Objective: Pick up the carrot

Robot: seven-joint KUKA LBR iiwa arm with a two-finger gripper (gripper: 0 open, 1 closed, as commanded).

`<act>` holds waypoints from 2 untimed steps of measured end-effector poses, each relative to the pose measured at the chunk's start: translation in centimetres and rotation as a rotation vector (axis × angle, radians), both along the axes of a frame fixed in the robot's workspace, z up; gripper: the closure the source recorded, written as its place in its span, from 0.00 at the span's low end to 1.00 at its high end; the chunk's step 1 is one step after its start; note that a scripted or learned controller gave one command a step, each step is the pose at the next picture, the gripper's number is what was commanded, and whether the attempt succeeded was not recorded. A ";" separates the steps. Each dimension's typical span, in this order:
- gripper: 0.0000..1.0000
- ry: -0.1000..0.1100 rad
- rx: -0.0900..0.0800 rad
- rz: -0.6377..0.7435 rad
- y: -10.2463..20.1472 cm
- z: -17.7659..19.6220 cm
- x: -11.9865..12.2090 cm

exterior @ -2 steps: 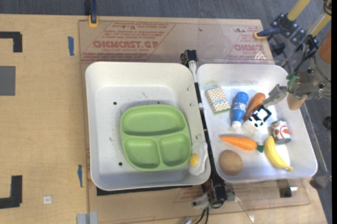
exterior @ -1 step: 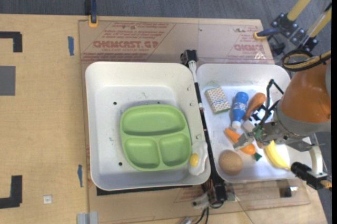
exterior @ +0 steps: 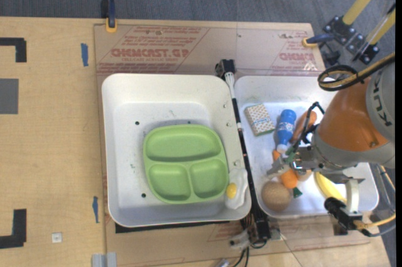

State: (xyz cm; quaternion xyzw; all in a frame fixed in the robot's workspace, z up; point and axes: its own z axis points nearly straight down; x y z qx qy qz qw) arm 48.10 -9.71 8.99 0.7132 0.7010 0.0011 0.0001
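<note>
Worktop (exterior: 50, 152) w/ two white bins side by side. Left bin (exterior: 125, 102): green divided plate (exterior: 185, 162) in the middle, small yellow item (exterior: 232, 191) at its near-right corner, against the bin wall. Right bin (exterior: 264, 93): patterned sponge-like block (exterior: 258, 118) at far left, blue bottle (exterior: 285, 125) just right of it, brown round item (exterior: 276, 195) at near left, yellow banana-like item (exterior: 328, 186) near right. Carrot (exterior: 289, 179) sits mid-bin, just right of and beyond the brown item, green top pointing near. Gripper (exterior: 287, 162) is right over the carrot, touching or nearly so; arm (exterior: 348, 127) comes in from right, orange band above. Jaws: can't tell if spread or pinching, too cluttered and small. Can't confirm carrot is between them.
</note>
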 end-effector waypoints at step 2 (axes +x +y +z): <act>1.00 -0.005 0.004 -0.093 9.6 14.4 0.1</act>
